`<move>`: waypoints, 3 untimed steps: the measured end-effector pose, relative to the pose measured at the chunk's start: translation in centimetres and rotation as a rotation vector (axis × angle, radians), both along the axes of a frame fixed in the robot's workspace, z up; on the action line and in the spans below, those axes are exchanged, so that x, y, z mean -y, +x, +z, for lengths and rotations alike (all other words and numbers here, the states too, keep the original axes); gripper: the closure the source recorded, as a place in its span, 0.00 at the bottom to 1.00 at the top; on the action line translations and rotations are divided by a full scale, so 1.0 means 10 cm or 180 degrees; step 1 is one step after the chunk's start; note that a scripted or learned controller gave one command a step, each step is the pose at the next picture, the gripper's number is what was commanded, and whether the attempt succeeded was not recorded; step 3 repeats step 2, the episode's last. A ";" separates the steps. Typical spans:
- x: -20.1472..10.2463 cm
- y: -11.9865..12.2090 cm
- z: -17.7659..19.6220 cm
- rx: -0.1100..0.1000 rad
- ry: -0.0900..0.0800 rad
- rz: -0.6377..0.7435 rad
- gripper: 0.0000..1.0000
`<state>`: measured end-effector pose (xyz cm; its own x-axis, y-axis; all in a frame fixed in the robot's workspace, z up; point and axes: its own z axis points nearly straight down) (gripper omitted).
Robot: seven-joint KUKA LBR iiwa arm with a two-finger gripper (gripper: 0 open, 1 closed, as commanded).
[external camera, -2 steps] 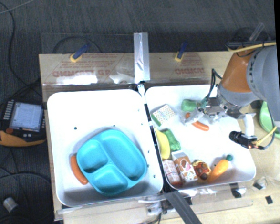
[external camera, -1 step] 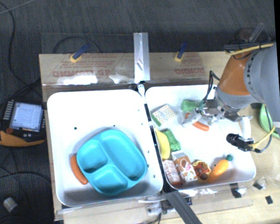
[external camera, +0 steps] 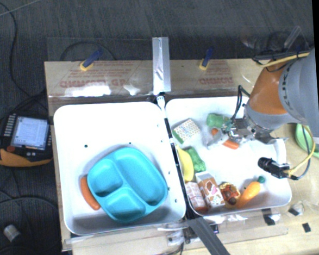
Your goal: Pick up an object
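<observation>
My gripper (external camera: 230,132) is low in the right bin (external camera: 273,200), near its back middle. It hangs right beside a green leafy toy (external camera: 215,120) and just above a small orange piece (external camera: 231,144). Whether it touches either one I cannot tell. Other pickable things lie in the same bin: a checkered packet (external camera: 186,129), a yellow banana (external camera: 186,165), a green vegetable (external camera: 196,160), a small carton (external camera: 208,192) and a carrot (external camera: 249,192) at the front right.
The left bin (external camera: 69,158) bears a blue divided plate (external camera: 128,181) with an orange sausage (external camera: 89,192) along its left side. The grey arm with its orange band (external camera: 266,95) covers the right bin's far right corner. A handheld device (external camera: 24,136) lies left of the bench.
</observation>
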<state>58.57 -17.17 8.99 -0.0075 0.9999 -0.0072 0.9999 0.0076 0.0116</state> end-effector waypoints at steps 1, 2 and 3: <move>-0.01 0.01 0.10 0.0003 0.0012 -0.0001 1.00; 0.28 0.31 1.13 -0.0042 0.0012 -0.0385 1.00; 0.28 0.31 1.13 -0.0042 0.0012 -0.0385 1.00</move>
